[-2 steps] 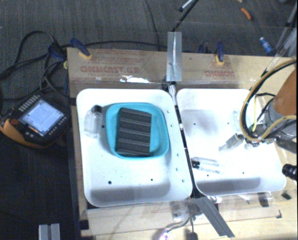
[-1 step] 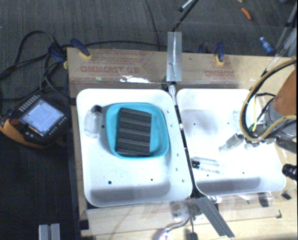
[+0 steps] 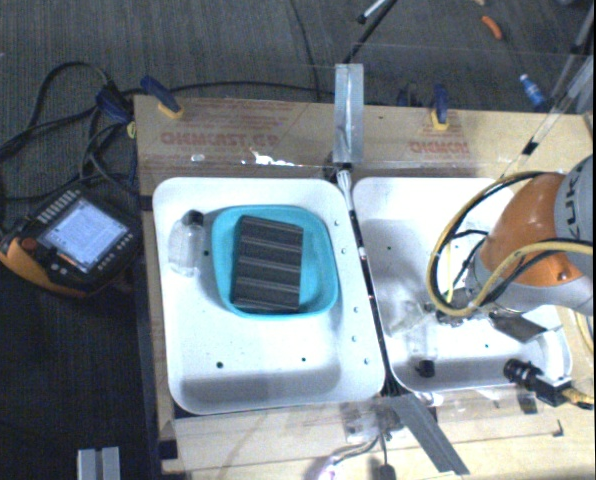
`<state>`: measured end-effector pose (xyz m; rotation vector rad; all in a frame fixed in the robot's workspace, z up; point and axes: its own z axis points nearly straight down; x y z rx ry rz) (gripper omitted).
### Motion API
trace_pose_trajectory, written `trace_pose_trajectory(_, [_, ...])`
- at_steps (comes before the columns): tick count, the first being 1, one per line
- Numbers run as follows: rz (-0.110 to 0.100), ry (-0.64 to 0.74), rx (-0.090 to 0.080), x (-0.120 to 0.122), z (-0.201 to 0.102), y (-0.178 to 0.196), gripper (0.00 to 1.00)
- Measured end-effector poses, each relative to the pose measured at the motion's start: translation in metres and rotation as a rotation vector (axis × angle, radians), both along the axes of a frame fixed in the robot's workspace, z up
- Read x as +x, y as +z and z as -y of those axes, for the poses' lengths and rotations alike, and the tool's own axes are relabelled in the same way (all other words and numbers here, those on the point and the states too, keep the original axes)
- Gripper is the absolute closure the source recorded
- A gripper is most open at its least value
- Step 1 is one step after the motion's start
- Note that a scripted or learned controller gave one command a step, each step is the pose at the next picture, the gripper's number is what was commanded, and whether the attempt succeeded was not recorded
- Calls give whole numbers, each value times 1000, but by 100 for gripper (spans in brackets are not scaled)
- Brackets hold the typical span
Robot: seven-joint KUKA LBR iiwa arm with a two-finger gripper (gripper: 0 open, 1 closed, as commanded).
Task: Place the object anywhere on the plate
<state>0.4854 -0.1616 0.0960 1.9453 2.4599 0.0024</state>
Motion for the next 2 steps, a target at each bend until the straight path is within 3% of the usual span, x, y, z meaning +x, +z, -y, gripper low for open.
trace_pose_trajectory(1, [-6, 193, 0, -2, 41, 103, 0])
trace_pose_trajectory(2, [-5, 180, -1, -1, 62, 197, 0])
